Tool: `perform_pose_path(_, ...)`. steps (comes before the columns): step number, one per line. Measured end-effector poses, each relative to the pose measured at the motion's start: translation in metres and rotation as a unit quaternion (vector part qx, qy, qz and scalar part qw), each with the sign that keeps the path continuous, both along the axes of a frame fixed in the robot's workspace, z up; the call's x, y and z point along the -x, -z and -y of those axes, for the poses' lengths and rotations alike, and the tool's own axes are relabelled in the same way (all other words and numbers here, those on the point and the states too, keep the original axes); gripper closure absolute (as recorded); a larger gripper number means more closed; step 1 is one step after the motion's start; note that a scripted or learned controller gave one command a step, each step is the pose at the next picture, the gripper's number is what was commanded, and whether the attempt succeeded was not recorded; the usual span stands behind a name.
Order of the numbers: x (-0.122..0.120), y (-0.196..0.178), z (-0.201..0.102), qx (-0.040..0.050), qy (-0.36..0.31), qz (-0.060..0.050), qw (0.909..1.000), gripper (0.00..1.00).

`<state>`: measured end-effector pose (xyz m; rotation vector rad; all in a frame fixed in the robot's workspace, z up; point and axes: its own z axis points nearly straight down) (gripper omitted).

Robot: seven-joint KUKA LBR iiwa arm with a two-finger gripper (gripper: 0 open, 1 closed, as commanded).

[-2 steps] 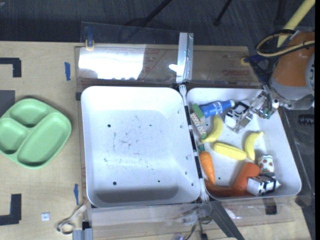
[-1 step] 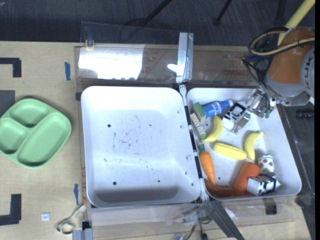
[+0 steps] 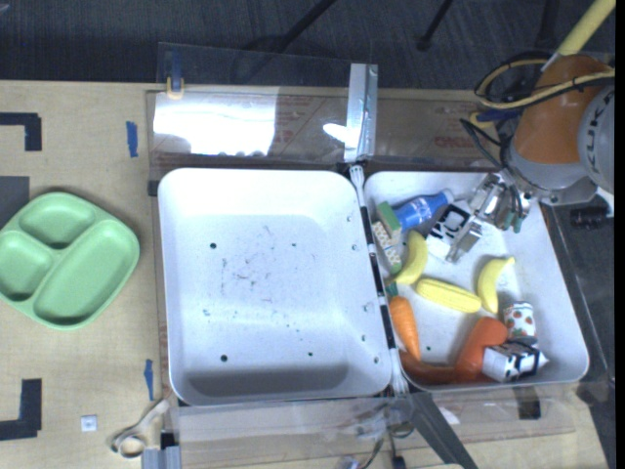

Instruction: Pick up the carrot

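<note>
Approach step, judging by the layout: hand point(image 3: 467, 234) narrowly parted and holding nothing, near right bin's point(image 3: 571, 306) far side; next, down-left toward carrot point(image 3: 404, 328).

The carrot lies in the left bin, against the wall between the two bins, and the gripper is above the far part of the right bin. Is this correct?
Not quite. The camera view shows the carrot in the right bin, not the left, against the dividing wall. The rest holds: the gripper is above the far part of the right bin.
</note>
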<state>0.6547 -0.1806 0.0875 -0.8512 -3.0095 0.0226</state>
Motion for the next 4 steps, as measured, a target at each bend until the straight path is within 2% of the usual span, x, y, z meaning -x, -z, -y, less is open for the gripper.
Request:
perform_pose_path(1, -0.006, -0.013, -0.004, -0.0009, -0.001, 0.012, 0.9999, 1.0)
perform_pose_path(2, 0.01, -0.098, -0.034, -0.0049, -0.033, 0.012, 0.9994, 1.0)
perform_pose_path(4, 0.006, -0.122, -0.034, -0.0048, -0.032, 0.022, 0.9992, 1.0)
